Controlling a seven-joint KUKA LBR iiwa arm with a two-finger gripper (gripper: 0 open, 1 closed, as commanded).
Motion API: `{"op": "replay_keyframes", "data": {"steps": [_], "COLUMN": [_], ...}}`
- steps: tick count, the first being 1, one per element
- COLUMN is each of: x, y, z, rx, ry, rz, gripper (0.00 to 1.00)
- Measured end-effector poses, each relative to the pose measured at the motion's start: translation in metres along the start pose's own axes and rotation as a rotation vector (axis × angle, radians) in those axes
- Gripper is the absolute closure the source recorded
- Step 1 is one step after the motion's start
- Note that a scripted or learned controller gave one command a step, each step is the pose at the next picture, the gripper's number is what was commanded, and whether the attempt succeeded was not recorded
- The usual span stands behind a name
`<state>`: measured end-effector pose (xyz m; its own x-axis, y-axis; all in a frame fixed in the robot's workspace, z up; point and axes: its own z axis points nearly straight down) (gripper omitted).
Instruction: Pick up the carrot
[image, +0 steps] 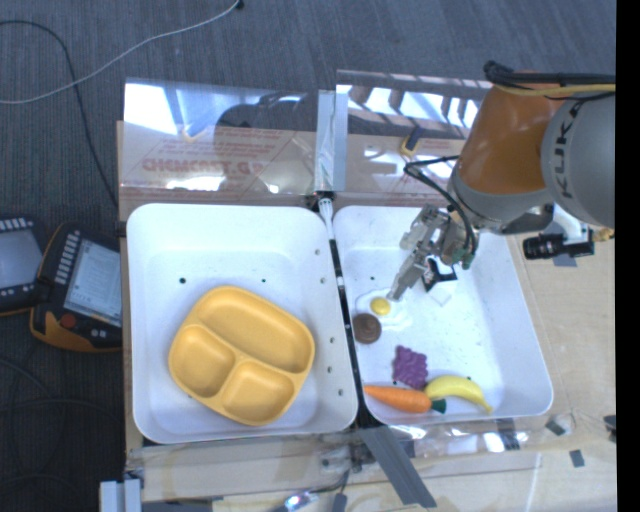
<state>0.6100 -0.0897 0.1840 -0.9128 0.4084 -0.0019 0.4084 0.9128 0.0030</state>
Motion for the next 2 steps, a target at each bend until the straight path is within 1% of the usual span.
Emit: {"op": "replay_keyframes", "data": {"steps": [1, 2], "x": [0.071, 0.117], "y": [0.012, -0.039], "z": [-0.059, -0.001], "rx": [0.001, 0.004], "ry": [0.0, 0.003], "rz": [0.001, 0.384], "gripper": [0.0, 0.0]}}
